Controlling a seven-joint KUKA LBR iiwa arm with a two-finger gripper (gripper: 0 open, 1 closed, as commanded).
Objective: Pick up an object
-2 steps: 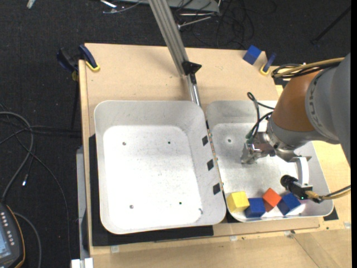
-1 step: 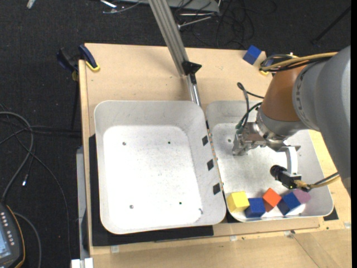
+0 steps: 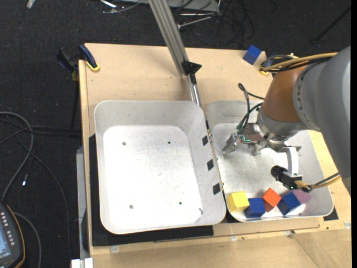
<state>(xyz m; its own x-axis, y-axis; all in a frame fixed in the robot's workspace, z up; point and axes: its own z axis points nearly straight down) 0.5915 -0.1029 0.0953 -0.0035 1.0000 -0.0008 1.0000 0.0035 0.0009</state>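
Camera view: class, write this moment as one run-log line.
arm: over right bin | gripper: above bin floor, nothing seen held | blocks: clustered at near edge | left bin

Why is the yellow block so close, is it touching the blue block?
Touching. The camera view shows the yellow block pressed against the blue block, with no gap between them.

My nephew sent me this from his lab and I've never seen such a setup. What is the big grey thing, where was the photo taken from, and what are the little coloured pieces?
One camera fixed above a bench looks down at a slant. The grey machine with an orange band is a robot arm reaching in from the right; its gripper hangs over the right bin. At that bin's near edge sit small blocks: yellow block, blue block, orange block, dark blue block and purple block. I see nothing held. The left bin lies beside it.
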